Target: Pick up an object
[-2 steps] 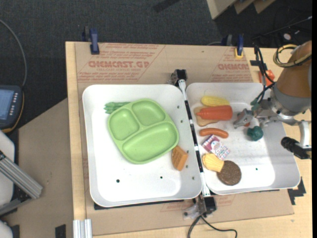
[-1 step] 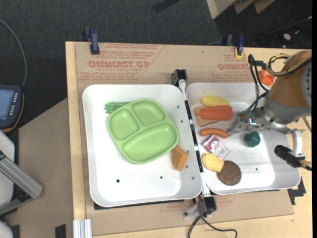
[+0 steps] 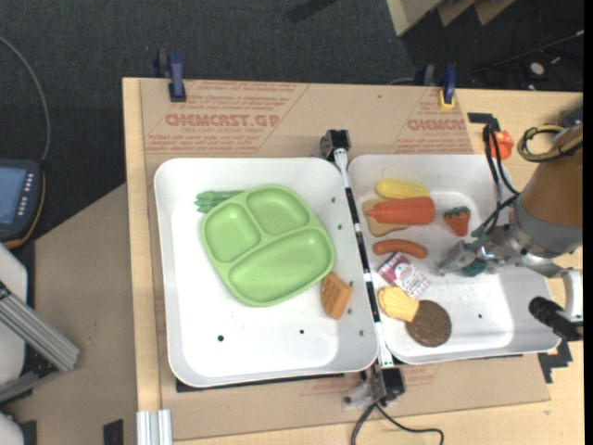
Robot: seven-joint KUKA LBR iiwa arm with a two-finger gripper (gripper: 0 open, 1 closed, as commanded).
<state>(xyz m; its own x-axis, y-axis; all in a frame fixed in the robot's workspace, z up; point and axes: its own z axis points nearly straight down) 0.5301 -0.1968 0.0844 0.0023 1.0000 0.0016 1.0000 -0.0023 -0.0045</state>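
Note:
The right bin (image 3: 482, 327) holds several toy foods: a yellow corn cob (image 3: 403, 189), an orange carrot (image 3: 405, 212), a red strawberry (image 3: 457, 220), a sausage (image 3: 400, 247), a pink-and-white packet (image 3: 400, 273), a yellow wedge (image 3: 397, 304) and a brown round cookie (image 3: 430, 324). My gripper (image 3: 466, 260) hangs low over the middle of this bin, right of the packet and just below the strawberry. A small teal-green bit shows at its tip; I cannot tell what it is. The arm's orange band (image 3: 556, 197) is at the right edge.
The left bin (image 3: 185, 332) carries a green divided plate (image 3: 267, 245), a green leafy piece (image 3: 212, 198) at its upper left and an orange bread chunk (image 3: 336, 296) at its lower right. A black clamp (image 3: 334, 143) sits between the bins at the back.

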